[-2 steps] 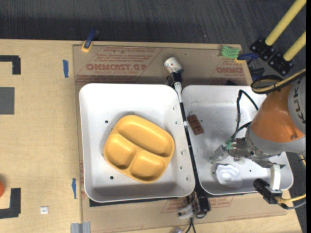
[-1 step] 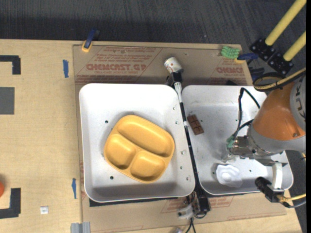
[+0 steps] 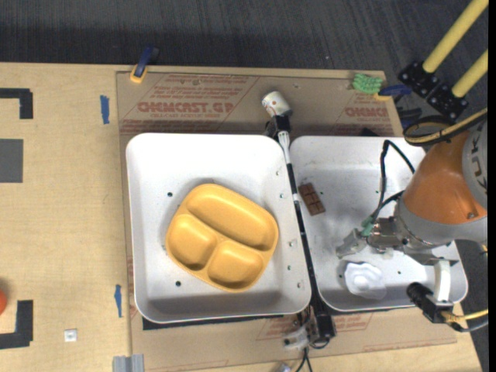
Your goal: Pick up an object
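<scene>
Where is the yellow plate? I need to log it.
In the camera view, the yellow plate lies in the middle of the left bin.

A yellow clamp (image 3: 142,64) and a green clamp (image 3: 366,83) grip the cardboard sheet's (image 3: 201,103) far edge.

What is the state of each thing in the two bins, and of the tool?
yellow divided tray: lying in the left bin, right side up, tilted askew.
brown block: lying flat in the right bin, near the left wall.
white object: resting on the right bin's floor, under the tool.
tool: low over the right bin.
</scene>
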